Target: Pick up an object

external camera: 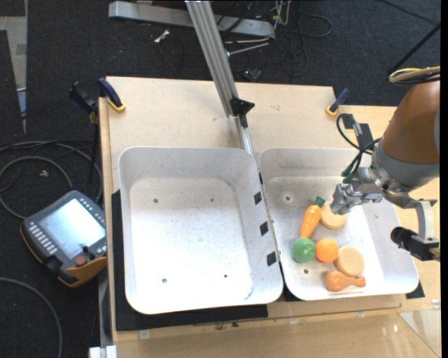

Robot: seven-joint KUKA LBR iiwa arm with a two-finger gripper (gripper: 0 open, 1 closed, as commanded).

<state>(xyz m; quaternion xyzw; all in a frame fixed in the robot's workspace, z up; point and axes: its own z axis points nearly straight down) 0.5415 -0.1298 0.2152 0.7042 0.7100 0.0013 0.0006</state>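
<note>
You've got a tan tabletop [182,112] with yellow-tipped clamps at its back left corner [112,96] and back right corner [336,102]. A grey metal strut [217,59] slants down from the top, ending at a black bracket [241,108] near the seam between the bins. Teach pendant [64,238], orange-trimmed with a lit screen, lies on the dark floor left of the tabletop, its cable [21,175] looped beside it. More cables [294,35] tangle on the floor at the back, next to a grey metal base [154,14].
</note>
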